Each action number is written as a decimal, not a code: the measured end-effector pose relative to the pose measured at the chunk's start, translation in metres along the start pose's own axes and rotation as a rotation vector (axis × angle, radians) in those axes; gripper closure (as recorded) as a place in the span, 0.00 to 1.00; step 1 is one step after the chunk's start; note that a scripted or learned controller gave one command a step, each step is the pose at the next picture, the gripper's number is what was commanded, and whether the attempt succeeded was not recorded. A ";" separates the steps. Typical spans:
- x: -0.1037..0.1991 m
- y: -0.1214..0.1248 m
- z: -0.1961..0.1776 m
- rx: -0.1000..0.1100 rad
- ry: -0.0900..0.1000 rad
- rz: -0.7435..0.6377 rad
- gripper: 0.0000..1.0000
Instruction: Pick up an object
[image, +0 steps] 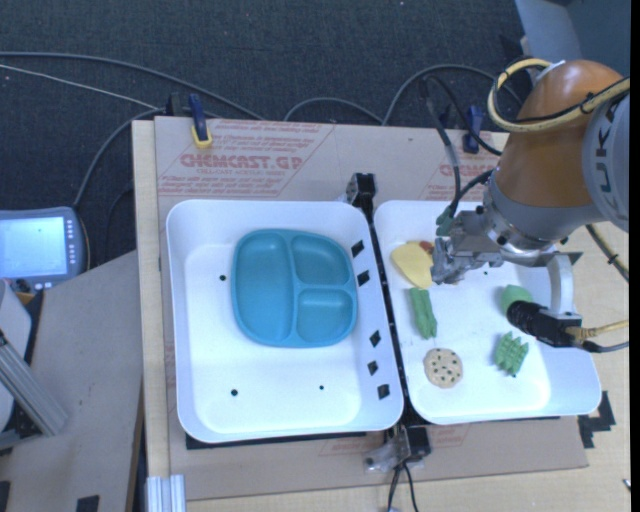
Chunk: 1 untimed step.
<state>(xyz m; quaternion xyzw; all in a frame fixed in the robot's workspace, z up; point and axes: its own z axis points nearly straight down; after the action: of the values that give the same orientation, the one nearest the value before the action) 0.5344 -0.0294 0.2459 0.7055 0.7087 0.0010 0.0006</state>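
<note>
Hand (447, 268) low in right bin (575, 395), just right of yellow piece (410, 263). Pickle (424, 312) and cookie (442, 367) below; divided tray (294, 288) in left bin (195, 330), well left.

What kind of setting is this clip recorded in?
Most likely a robotics lab test bench, not a kitchen. A grey-and-orange arm reaches over two white bins clamped to a board, toy food such as a cookie lies in the right bin, and loose cables trail across the dark floor.
</note>
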 end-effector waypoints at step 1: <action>0.055 0.004 0.014 0.006 0.001 0.000 1.00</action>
<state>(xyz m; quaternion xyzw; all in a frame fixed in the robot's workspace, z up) 0.5384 0.0253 0.2324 0.7056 0.7086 -0.0008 -0.0019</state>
